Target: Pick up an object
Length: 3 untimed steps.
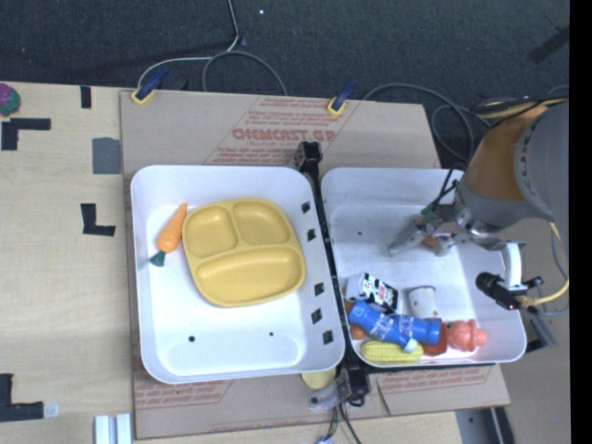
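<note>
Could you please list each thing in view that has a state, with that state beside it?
Yellow divided plate: lying flat in the left bin, compartments bare.
Toy carrot: lying beside the plate's left edge.
Blue bottle: lying on its side in the right bin.
Toy corn: lying against the bottle.
Pincer: low in the right bin, nothing seen between its fingers.

Left bin [153,276]: white. Divided plate [245,252]: yellow. Toy carrot [170,230]: orange, green tip. Right bin [370,197]: white. Bottle [393,326]: blue. Corn cob [388,351]: yellow. Packet [377,290]: black-and-white pattern. Cardboard sheet [268,128]: brown, red lettering. Bench [51,294]: pale wood, black marks.
</note>
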Motion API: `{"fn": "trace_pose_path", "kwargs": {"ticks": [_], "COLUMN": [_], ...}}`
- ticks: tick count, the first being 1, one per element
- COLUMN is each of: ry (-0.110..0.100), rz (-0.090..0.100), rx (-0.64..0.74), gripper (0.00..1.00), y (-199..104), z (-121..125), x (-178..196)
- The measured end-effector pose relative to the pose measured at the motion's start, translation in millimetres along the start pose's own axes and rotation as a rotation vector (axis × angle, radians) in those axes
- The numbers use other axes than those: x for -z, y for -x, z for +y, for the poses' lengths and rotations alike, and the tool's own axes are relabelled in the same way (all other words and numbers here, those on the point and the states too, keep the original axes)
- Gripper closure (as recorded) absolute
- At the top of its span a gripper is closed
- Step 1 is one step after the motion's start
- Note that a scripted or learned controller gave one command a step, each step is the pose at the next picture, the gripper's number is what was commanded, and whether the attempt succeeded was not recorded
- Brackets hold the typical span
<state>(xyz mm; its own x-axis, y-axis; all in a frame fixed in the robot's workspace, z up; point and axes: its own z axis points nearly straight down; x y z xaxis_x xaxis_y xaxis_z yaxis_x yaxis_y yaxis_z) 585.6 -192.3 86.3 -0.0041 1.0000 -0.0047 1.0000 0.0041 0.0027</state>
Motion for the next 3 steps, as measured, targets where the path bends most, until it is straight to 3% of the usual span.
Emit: {"fn": "trace_pose_path", "kwargs": {"ticks": [1,2,3], "ry": [0.004,0.005,-0.003], "rz": [0.001,-0.002,0.007], "rx": [0.000,0.000,0.004], "gripper": [0.00,1.00,1.00], "y": [32,32,-53], "z": [67,66,73], "x": [0,11,17]}}
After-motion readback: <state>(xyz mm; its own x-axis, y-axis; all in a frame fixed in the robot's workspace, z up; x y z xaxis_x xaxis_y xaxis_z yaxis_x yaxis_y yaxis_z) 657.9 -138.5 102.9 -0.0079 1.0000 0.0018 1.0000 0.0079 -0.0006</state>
